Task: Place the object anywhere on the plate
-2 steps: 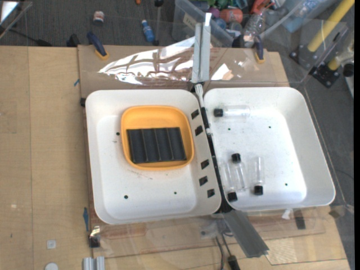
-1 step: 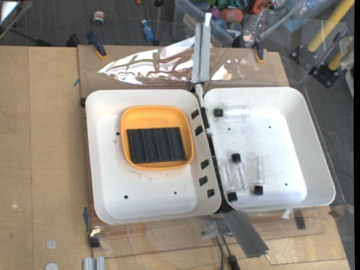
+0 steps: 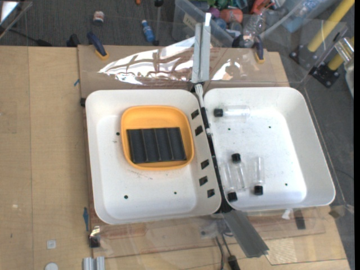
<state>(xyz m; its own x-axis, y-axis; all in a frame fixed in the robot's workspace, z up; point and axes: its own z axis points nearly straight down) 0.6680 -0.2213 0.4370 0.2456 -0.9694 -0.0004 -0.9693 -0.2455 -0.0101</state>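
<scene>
An orange, rounded-square plate (image 3: 154, 113) lies in the left white bin (image 3: 146, 198). A black ribbed rectangular block (image 3: 156, 144) rests flat on the plate and covers most of its floor, reaching toward the front rim. In the right white bin (image 3: 284, 134) lie several clear vials with black caps. One vial (image 3: 233, 112) is near the back, and the others are grouped near the front, among them two side by side (image 3: 238, 176) (image 3: 257, 176).
A row of black clips (image 3: 203, 148) runs along the divider between the bins. Crinkled clear film (image 3: 152, 66) lies behind the bins. A clear tub of colourful toys (image 3: 236, 4) stands at the back. Wooden bench surface (image 3: 39, 151) extends to the left.
</scene>
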